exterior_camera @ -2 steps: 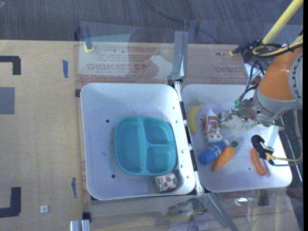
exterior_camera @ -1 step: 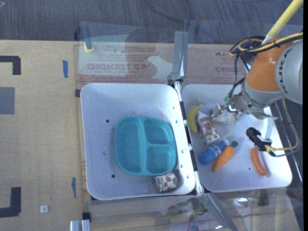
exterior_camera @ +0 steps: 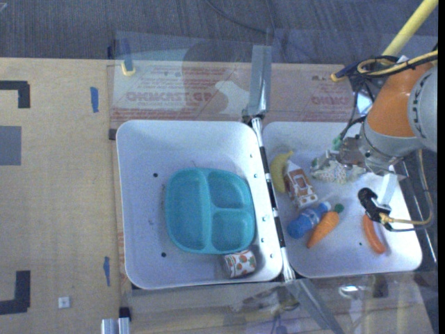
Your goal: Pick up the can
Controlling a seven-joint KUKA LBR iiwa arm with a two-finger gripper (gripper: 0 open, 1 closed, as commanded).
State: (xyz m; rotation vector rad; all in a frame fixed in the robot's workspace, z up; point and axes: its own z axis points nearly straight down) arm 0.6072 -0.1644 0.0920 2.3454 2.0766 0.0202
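The can (exterior_camera: 240,263), small and pale with an orange-red printed label, lies on its side at the front edge of the left bin (exterior_camera: 139,158), just below the teal plate. My gripper (exterior_camera: 345,157) hangs over the back of the right bin (exterior_camera: 403,256), far to the right of the can. It is directly above a pale speckled object (exterior_camera: 331,172). The wrist hides how the gripper stands.
A teal divided plate (exterior_camera: 208,211) fills the middle of the left bin. The right bin holds a banana (exterior_camera: 280,170), a small printed carton (exterior_camera: 300,186), a blue bottle (exterior_camera: 307,222), a carrot (exterior_camera: 323,228) and an orange-red sausage shape (exterior_camera: 374,235).
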